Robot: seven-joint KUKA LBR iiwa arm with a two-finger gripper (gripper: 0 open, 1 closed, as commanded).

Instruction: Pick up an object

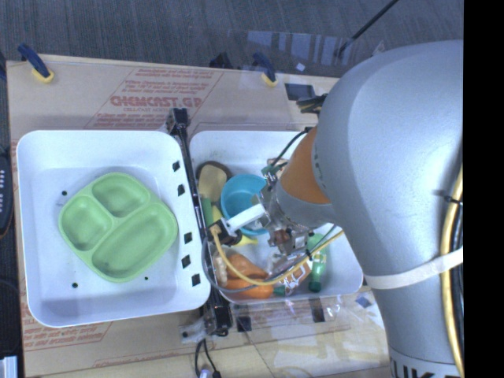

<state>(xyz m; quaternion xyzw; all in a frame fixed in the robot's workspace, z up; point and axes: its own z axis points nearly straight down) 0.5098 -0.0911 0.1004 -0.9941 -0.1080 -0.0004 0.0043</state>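
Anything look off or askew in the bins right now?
Nothing spilled or damaged. The load is lopsided: the left bin holds one green divided plate, lying flat but skewed to the bin's walls, while the right bin is crowded with a blue cup, an orange piece and other items heaped under the gripper.

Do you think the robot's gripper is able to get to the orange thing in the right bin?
Probably yes. The gripper hangs low in the right bin, just beside the orange object, and nothing lies on top of it. A clear rounded container and other clutter crowd close, so the grab may be awkward.
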